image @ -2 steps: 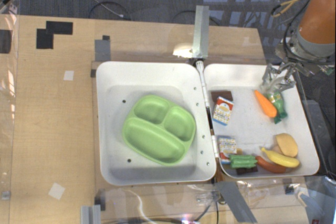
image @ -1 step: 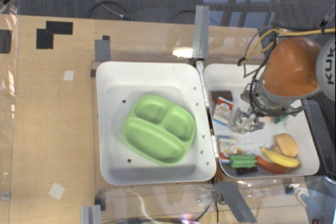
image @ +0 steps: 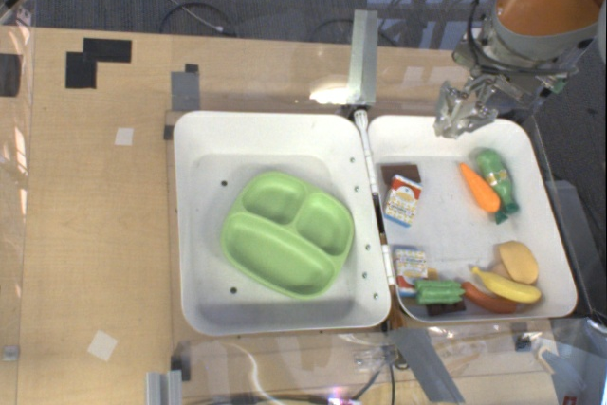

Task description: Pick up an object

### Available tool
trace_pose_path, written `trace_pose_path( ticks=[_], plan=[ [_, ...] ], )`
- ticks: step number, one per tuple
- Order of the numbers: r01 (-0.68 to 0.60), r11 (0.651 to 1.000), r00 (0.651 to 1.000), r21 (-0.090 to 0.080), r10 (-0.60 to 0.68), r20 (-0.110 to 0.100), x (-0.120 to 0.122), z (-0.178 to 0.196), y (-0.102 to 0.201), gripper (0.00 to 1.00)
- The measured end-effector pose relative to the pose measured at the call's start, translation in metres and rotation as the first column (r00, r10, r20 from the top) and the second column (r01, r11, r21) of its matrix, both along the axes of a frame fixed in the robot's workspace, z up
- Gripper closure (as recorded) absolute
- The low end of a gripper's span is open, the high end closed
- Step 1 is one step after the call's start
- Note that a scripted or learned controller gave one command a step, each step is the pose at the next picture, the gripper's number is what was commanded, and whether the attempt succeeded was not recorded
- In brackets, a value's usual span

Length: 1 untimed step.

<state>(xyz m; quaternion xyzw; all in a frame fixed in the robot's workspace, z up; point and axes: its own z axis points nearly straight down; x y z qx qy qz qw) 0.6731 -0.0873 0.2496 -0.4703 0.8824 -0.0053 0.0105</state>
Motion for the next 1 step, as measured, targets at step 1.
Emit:
trace_pose_path(
  ticks=[1],
  plan=[
    [-0.131, 0.991, 0.991, -0.002, 0.131, -0.018, -0.0438, -0.0477, -0.0825, 1.0]
  ],
)
